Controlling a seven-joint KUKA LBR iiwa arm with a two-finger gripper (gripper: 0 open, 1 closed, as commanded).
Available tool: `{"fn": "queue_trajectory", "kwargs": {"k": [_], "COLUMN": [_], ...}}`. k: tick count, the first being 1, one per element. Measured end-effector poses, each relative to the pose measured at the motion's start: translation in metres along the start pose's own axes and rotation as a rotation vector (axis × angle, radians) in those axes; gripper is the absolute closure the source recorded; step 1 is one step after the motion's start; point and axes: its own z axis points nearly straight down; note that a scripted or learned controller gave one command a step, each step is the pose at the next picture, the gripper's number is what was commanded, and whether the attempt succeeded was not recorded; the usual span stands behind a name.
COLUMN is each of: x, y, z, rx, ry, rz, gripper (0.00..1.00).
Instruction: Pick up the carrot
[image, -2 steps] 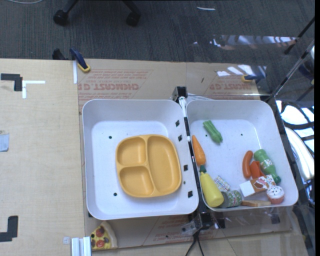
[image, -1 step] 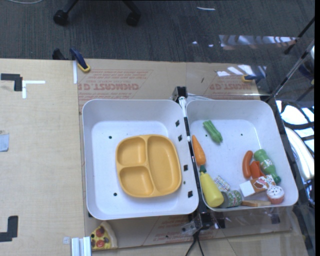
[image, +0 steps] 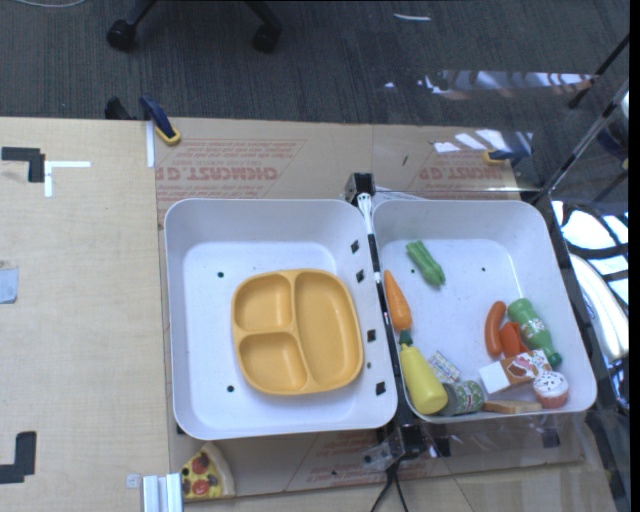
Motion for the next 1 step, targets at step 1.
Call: {"fn": "queue_trajectory", "kwargs": {"k": [1], "x": [0.0022], "y": [-0.0017], "z": [-0.0072], "rx": [0.001], "ry": [-0.003], "rz": [-0.007], "gripper": [1.00]}}
